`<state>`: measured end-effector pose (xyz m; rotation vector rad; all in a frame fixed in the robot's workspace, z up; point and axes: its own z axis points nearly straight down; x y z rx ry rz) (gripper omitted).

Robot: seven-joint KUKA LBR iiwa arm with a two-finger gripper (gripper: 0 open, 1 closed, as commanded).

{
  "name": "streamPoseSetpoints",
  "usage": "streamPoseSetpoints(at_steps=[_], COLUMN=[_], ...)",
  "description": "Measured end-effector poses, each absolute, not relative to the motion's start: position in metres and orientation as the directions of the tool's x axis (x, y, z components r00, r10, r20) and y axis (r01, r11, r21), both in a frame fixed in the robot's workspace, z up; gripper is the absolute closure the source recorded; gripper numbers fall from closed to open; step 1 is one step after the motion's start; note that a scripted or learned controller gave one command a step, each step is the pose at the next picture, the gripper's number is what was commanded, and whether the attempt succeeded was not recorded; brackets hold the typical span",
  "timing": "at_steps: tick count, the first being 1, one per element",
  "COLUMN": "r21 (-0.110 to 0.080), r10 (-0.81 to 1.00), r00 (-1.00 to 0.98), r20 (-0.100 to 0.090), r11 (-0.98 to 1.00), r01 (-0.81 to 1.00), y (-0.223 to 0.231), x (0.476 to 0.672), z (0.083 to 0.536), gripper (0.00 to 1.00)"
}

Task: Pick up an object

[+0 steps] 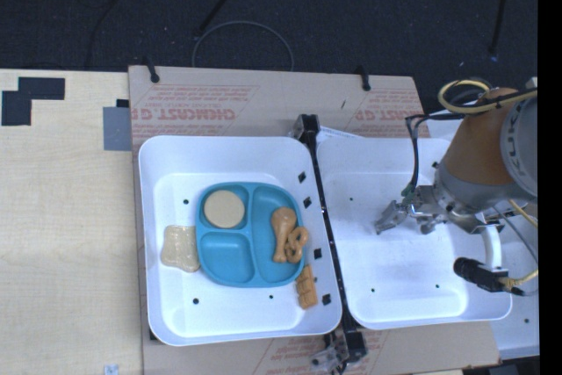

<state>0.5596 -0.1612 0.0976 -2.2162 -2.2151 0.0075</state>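
Camera view: two white bins are seen side by side on a cardboard sheet (263,105), split by a black divider (320,215). The left bin (162,312) holds a blue sectioned plate (233,263). On the plate, one round tan disc (223,209) sits in the upper left compartment and one brown pretzel-like piece (289,234) lies in the right compartment; the lower left compartment is bare. One pale yellow lumpy item (180,248) rests on the bin floor, touching the plate's left edge. One small orange-brown piece (306,287) lies just beside the plate's lower right corner, near the divider. Four loose items are counted, all in the left bin.

The gripper (386,219) is placed low over the right bin (395,312), pointing left, well apart from every item, with the divider between them. Nothing is seen between its fingers; whether they are apart or together cannot be told. Cables and a black cylinder (479,274) hang by the wrist. A wooden bench surface (61,233) with dark patches is seen at left.
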Motion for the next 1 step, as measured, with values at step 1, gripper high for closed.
streamPoseSetpoints(at_steps=[1], r21=[-0.005], r10=[1.000], r00=[0.002], r20=[0.002], r11=[-0.002], r01=[1.000], y=[-0.1604], x=[0.5591], z=[0.0867], gripper=[0.00])
